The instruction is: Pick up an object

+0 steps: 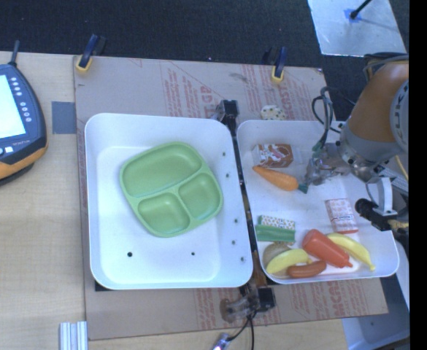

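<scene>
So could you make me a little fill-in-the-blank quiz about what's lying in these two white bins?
1. The green plastic divided plate lies in the ____ bin.
2. The plate has ____ compartments.
3. The orange toy carrot lies in the ____ bin, near the gripper.
4. The long red toy pepper lies between two ____ toy bananas.

Missing words: left; three; right; yellow

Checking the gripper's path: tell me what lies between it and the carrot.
Nothing: in the camera view the gripper sits just right of the carrot's tip, with bare white bin floor between.
</scene>
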### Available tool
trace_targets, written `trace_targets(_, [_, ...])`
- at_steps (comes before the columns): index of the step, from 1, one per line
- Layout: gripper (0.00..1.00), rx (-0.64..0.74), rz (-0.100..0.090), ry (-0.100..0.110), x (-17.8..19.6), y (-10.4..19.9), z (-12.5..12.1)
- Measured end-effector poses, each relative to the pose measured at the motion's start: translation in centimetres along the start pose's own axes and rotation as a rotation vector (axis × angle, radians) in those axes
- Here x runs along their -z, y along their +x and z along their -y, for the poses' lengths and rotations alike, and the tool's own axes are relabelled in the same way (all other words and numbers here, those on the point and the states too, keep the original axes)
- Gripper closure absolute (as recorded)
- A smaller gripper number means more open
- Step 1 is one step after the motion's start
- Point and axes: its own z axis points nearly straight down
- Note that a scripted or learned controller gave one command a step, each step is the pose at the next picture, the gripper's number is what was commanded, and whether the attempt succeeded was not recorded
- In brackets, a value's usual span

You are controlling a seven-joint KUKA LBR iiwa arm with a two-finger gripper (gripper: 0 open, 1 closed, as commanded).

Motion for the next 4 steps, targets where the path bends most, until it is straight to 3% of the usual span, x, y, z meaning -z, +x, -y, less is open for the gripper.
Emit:
trace_targets(1, [1.0, 0.0, 0.0, 0.0, 1.8, 0.7, 3.3])
trace_targets(2, [1.0, 0.0, -0.002, -0.003, 4.0, 7.9, -5.5])
trace_targets(3, [1.0, -0.002, -0.001, -0.003, 7.4, 5.7, -5.4])
trace_targets(4, [1.0, 0.0, -0.002, -0.004, 12.3, 7.8, -4.0])
